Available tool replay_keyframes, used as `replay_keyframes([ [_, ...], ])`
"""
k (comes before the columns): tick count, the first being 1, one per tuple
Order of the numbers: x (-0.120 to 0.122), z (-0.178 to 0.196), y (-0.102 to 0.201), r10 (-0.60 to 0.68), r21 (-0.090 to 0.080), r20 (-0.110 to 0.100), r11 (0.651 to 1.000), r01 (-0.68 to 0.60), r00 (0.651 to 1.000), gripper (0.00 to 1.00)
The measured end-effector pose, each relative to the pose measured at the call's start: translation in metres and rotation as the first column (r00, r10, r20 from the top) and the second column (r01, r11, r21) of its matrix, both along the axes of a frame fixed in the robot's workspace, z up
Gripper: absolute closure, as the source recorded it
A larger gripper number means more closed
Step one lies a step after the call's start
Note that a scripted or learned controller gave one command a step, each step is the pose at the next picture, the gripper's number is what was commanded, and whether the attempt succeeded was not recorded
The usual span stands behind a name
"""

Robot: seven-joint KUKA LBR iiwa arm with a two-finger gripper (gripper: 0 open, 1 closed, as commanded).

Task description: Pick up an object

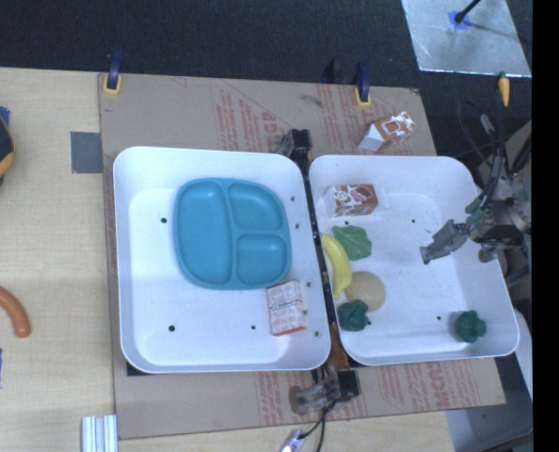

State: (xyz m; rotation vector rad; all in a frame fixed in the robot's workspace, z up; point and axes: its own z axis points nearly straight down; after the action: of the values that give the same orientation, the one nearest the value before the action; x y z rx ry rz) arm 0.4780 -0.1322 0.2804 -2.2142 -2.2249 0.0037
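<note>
Reaching in at the frame's right edge, the gripper (441,245) hung over the right bin (407,351); I could not tell how its jaws stood. The nearest object, a dark green lump (469,326), sat in the bin's lower right corner, probably light, soft plastic, best pinched across its middle.

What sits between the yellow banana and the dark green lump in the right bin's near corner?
From the camera view: a tan round item and another dark green piece beside the banana, then bare white floor to the lump.
</note>
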Motion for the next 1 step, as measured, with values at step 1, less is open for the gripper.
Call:
replay_keyframes([
  [1,0.0801,-0.0804,0.0318,0.001,-0.001,-0.001,1.0,-0.001,1.0,0.0],
])
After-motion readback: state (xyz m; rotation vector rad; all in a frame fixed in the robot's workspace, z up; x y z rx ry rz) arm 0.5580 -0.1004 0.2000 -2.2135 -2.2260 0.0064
